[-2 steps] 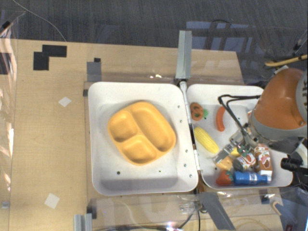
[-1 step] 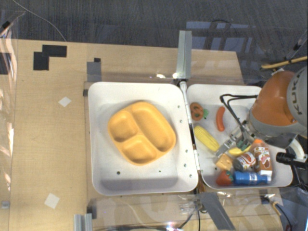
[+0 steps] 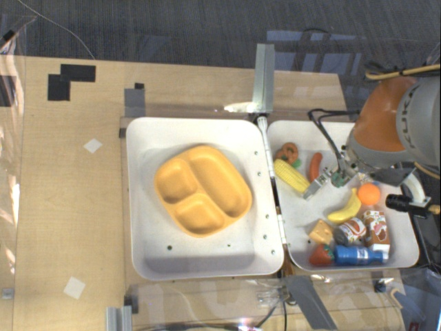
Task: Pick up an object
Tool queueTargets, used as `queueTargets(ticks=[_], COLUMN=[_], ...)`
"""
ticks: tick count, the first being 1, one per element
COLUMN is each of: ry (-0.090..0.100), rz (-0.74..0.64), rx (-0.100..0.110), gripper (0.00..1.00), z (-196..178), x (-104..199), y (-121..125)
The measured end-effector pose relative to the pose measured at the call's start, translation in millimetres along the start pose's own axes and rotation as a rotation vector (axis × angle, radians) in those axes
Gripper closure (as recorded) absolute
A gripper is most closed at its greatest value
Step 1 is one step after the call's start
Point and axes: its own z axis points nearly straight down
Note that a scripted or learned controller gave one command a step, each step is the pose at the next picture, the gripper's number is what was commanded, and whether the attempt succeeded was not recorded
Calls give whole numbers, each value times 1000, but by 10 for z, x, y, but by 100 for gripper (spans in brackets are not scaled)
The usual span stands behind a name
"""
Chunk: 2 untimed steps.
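Observation:
My gripper (image 3: 315, 184) hangs low over the middle of the right bin (image 3: 406, 257), open, with nothing between its fingers. It sits just right of a yellow corn cob (image 3: 291, 176) and just below a red sausage (image 3: 315, 165). A small brown and green toy (image 3: 289, 152) lies at the bin's back left. To the gripper's right lie a banana (image 3: 344, 212) and an orange ball (image 3: 369, 194). A cheese wedge (image 3: 320, 232), a red fruit (image 3: 320, 255), a blue bottle (image 3: 360, 255) and two brown-and-white packs (image 3: 365, 229) crowd the front.
A yellow divided plate (image 3: 202, 189) lies in the left bin (image 3: 145, 254). A metal divider (image 3: 272, 185) separates the bins. The arm's orange band (image 3: 383, 119) and grey body cover the right bin's back right corner. A black cable (image 3: 327, 133) loops above the bin.

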Motion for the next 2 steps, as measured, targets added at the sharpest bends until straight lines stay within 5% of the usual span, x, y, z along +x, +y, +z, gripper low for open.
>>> queueTargets(ticks=[1,2], ry=[4,-4], rz=[157,149], rx=[1,-4], gripper=[0,100], z=[11,-123], x=[137,116], y=[475,495])
